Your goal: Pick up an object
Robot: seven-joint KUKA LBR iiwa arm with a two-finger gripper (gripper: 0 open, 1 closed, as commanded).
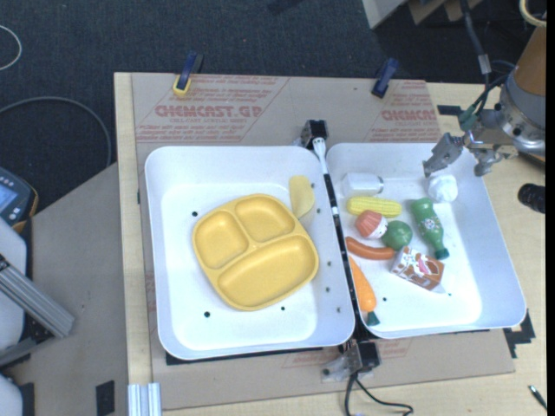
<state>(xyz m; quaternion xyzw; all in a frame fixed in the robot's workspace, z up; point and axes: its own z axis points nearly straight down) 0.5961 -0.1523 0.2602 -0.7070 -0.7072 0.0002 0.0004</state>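
Dark carpet surrounded a brown board [260,102] printed with red lettering, and two clamps, one yellow and blue [185,74] at the upper left and one blue [384,77] at the upper middle, gripped its far edge. On the board sat two shallow white bins side by side. The left bin [169,232] held a yellow divided plate [254,250] with three compartments, and a pale yellow piece [301,196] lay just beside the plate's upper right corner, near the wall between the bins.

The right bin [494,276] held a cluster of small toys. A white block [362,182] lay near its upper left; below it were a corn cob [374,205], a red and white piece [371,224], a green ball [398,235] and a sausage [370,250]. A carrot [364,289] lay along the left wall toward the lower part of the frame. A green bottle [428,225] lay at a slant right of the ball, with a colourful packet [418,267] below it. A small white object [443,188] sat just above the bottle's top end.

The arm came in from the upper right of the frame, and its gripper [460,152] hung over the upper right part of the right bin, just above the small white object. Its two fingers [441,154] stood spread apart with nothing between them.
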